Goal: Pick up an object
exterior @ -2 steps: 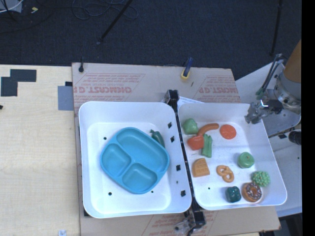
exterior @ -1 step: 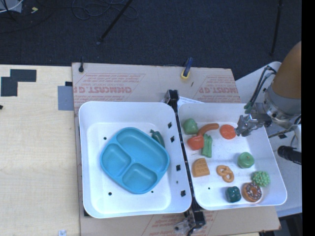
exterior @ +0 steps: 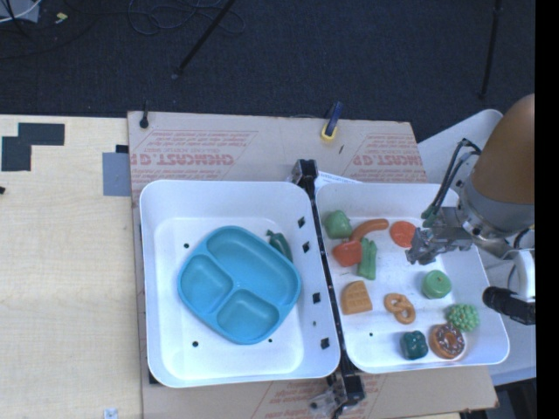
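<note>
Divided plate (exterior: 238,284) in left bin (exterior: 166,234); toy foods (exterior: 397,304) scattered in right bin (exterior: 498,339).

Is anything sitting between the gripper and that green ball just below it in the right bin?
Nothing visible does. The gripper sits above the right bin's floor, and the green ball lies just below it in the view with bare white floor between. The orange-red round piece lies to the gripper's left, off that line.
</note>
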